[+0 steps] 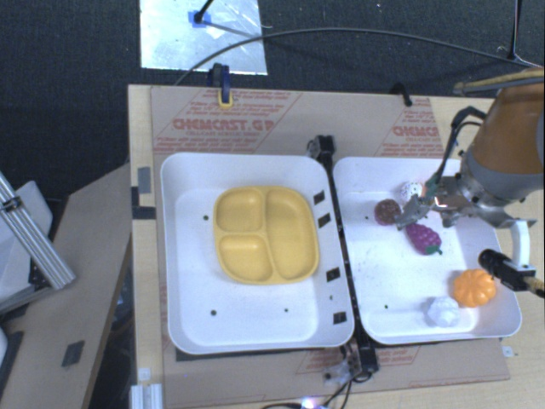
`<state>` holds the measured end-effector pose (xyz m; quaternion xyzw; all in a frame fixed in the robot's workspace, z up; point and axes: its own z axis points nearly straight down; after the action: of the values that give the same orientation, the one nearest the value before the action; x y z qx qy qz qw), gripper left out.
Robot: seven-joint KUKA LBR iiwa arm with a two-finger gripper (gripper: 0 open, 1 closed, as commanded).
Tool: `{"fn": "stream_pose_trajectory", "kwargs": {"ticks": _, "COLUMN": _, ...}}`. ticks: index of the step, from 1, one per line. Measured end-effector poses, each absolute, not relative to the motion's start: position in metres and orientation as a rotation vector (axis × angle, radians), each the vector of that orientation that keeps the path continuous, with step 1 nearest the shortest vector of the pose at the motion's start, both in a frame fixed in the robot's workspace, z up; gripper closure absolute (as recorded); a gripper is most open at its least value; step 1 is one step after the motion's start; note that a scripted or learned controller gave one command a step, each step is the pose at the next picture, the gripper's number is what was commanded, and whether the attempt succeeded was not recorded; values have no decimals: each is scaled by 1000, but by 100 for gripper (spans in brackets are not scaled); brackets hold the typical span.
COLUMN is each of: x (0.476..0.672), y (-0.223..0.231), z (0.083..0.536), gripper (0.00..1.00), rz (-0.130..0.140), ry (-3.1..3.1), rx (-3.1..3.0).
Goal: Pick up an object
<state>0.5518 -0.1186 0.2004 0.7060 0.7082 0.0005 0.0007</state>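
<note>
The right bin (383,313) holds several small objects. A brown ball (387,211) lies near its back left, with a white spotted piece (411,191) just behind it. A purple grape bunch (425,239) lies in the middle, an orange pumpkin (473,287) at the front right, and a white crumpled lump (442,311) at the front. My gripper (415,217) reaches in from the right and hangs low between the brown ball and the grape bunch, right at the grapes' upper left edge. Nothing is visibly lifted.
The left bin (192,313) holds a yellow divided plate (262,233). A black hinge strip (336,254) runs between the bins. The arm's orange band (511,130) and grey wrist hang over the right bin's back right corner. A cable arcs behind the bench.
</note>
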Motion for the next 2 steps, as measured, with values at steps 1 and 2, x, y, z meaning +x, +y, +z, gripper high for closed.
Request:
{"fn": "stream_pose_trajectory", "kwargs": {"ticks": 1, "x": 560, "y": -115, "z": 154, "gripper": 0, "rz": -1, "ry": 2225, "rx": 2219}}
{"fn": "stream_pose_trajectory", "kwargs": {"ticks": 2, "x": 558, "y": -121, "z": 94, "gripper": 0, "rz": -2, "ry": 2224, "rx": 2222}}
